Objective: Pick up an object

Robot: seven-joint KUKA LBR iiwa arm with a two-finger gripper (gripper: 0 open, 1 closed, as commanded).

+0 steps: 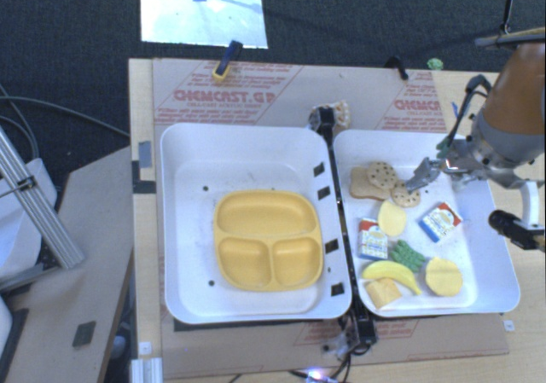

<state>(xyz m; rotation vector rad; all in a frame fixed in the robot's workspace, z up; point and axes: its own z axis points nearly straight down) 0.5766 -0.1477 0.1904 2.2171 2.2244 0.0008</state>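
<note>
- Two cookies (375, 180) sit in the upper-left part of the right bin (495, 236), a bigger tan one with dark chips and a smaller round one (404, 195) tucked at its lower right, the two touching or overlapping a bit.
- That small cookie looks like the target to me: the gripper (421, 176) is right at its upper-right edge, so the thing lies just down and left of the tip.
- Can't honestly tell how the jaws stand, the grey tip is too small and blurry, and I don't see anything held in it.
- Round and flat means no real long axis on the cookie, so approach angle probably matters less than getting low enough; thin flat stuff on a smooth bin floor is a pain to pinch.
- Just below: a pale yellow disc (392, 219), a little printed carton (373, 239), a blue-and-white packet (441, 222), something green and knobbly (409, 254), a banana (391, 274), a yellow round piece (444, 276). All toy-food plastic by the look, smooth and glossy.
- Left bin (183, 202) holds a yellow three-section tray (269, 238), well apart from the action.
- Only the one arm (516, 108), coming in from the right.
</note>
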